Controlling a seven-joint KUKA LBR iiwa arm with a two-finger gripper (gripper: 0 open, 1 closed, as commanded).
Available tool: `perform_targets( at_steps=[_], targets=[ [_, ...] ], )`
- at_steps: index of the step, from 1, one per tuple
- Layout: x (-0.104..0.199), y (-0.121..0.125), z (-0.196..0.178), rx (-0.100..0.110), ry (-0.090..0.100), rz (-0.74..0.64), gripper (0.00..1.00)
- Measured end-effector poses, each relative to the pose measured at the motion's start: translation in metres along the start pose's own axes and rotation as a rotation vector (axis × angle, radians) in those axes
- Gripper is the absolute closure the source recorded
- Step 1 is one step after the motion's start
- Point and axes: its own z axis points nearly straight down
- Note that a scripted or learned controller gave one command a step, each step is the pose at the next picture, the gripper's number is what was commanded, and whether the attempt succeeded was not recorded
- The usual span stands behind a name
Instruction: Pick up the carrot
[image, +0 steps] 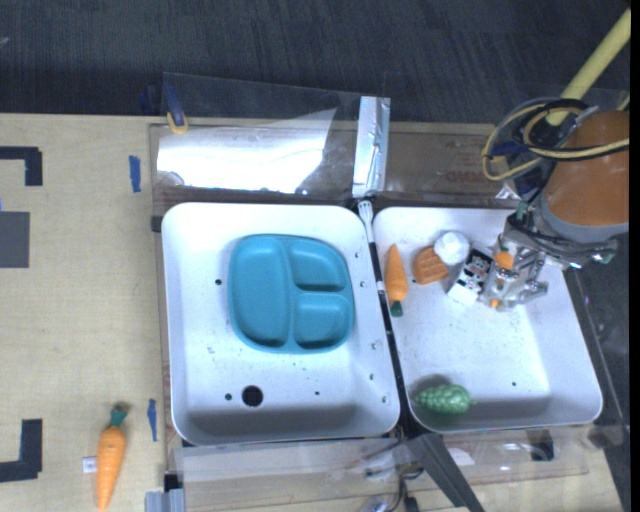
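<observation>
**Carrot pick: right bin, arm at upper right**

- Carrot (396, 275): orange, green stem end toward the bottom of the frame, lying lengthwise in the right bin (520, 385), just beside the wall it shares with the left bin (200, 330).
- Gripper (505, 287): over the upper right part of the right bin, well apart from the carrot. Whether it is spread or closed cannot be told from this view; nothing is visibly held.
- Neighbours: an orange-and-white toy (440, 260) near the carrot's right; a green leafy item (442, 399) at the bin's lower middle.
- Left bin: blue divided tray (290, 290).
- Bench (70, 330), lower left of frame: a second carrot (110, 455), outside both bins.

Risks: with the carrot so near the dividing wall, one finger may, in my judgement, strike the rim or fail to fit between wall and carrot, causing a slip. A path straight across may nudge the orange-and-white toy.

Room: open floor lies right of the carrot and across the bin's middle.
</observation>
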Motion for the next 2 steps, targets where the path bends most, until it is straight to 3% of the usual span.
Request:
perform_targets(
  at_steps=[1,2],
  targets=[
    [-0.125,0.033,-0.089,-0.007,0.004,0.067,1.00],
    [-0.184,0.033,-0.128,-0.005,0.003,0.117,1.00]
  ],
)
